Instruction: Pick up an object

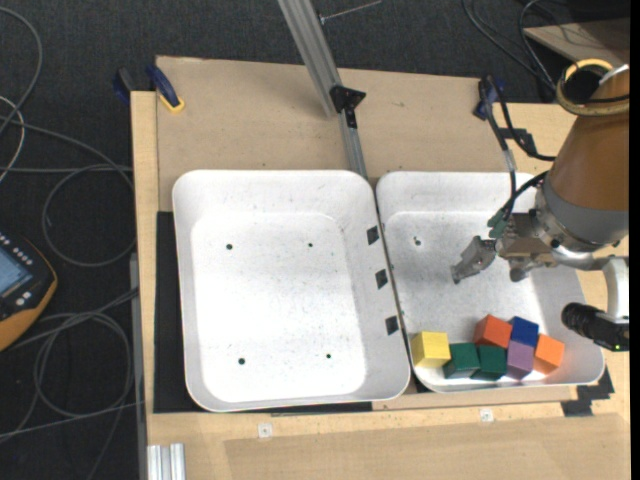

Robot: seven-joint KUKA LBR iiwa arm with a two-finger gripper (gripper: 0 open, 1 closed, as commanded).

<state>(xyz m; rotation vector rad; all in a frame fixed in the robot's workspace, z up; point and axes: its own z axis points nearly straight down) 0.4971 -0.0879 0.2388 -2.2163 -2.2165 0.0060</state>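
Note:
Several small blocks lie clustered along the near edge of the right bin (440,203): a yellow one (432,346), two green ones (462,359), a red-orange one (493,330), a blue one (523,331), a purple one (521,356) and an orange one (549,350). My gripper (493,267) hangs over the middle of the right bin, a short way beyond the blocks. It is open, and nothing sits between its fingers (469,264).
The left bin (200,193) lies beside the right one, with a ridge and black clips (381,279) between them. A metal pole (312,43) slants over the bench at the back. Cables trail on the floor at the left.

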